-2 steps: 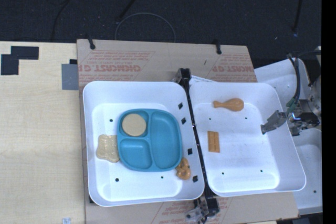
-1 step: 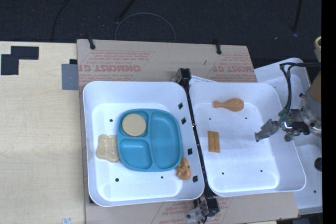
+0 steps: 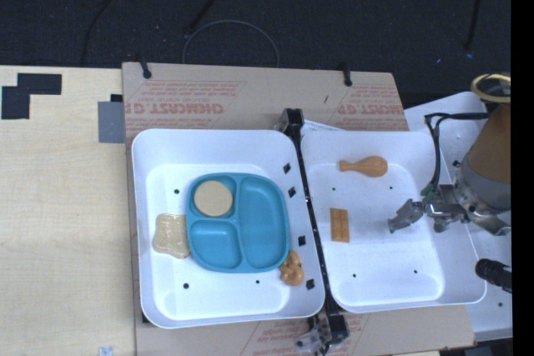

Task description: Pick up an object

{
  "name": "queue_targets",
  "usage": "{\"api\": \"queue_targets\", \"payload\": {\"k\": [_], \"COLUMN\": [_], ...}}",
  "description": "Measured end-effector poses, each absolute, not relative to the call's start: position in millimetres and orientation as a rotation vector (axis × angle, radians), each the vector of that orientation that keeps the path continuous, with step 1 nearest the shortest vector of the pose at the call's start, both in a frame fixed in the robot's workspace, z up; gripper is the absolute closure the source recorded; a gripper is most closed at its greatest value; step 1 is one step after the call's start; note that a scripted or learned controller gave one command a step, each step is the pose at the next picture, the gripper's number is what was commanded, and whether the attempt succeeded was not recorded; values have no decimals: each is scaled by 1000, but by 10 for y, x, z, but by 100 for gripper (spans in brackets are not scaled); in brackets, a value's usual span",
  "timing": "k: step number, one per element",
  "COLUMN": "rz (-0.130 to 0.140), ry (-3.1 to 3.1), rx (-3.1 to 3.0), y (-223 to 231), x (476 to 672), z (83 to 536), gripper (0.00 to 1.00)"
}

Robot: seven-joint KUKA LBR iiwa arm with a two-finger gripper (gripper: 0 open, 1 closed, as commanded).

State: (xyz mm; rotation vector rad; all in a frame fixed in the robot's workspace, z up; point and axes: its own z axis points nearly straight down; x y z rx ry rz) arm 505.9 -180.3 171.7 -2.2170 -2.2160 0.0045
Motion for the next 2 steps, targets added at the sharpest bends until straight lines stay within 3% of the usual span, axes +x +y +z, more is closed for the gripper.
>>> {"api": "queue_targets", "payload": {"k": [1, 2], "rz": [5, 3], "ry": [-2215, -2213], "rx": [-2217, -2224], "y": [-1778, -1793], "x": [5012, 5021], "z": [1276, 1401], "gripper": [0, 100]}}
